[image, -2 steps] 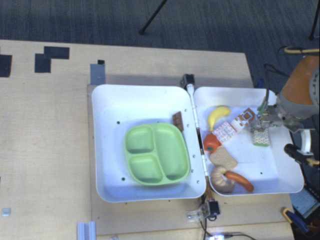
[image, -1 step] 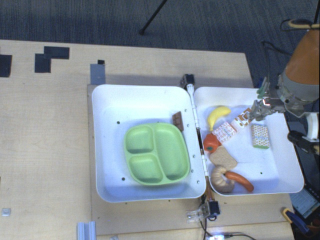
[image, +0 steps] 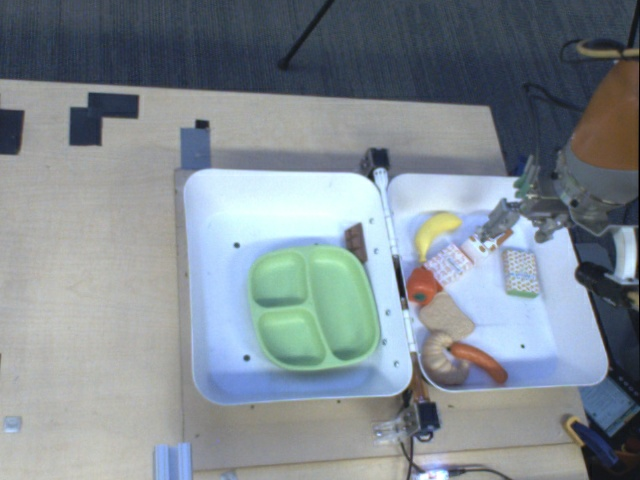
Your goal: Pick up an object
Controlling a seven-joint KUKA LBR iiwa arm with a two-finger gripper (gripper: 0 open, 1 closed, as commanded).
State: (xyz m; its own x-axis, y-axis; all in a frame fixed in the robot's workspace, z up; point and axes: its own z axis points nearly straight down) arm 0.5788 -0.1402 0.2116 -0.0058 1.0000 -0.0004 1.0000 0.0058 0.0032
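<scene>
The right bin [image: 560, 353] holds several items: a yellow banana [image: 437, 231], a red-and-white checked carton [image: 451, 264], a red tomato-like piece [image: 422, 286], a slice of bread [image: 446, 316], an orange sausage [image: 479, 361] lying on a brownish bun [image: 439, 360], and a pale block with green speckles [image: 521, 272]. My gripper [image: 505, 223] hangs over the upper middle of this bin, just right of the banana and above the carton's right end. Nothing is visibly held.
The left bin [image: 215, 268] carries a green divided plate [image: 313, 306] and a small brown piece [image: 355, 238] by its right wall. The grey arm with its orange band [image: 608, 118] comes in from the right. Black cables lie at the bench's right edge.
</scene>
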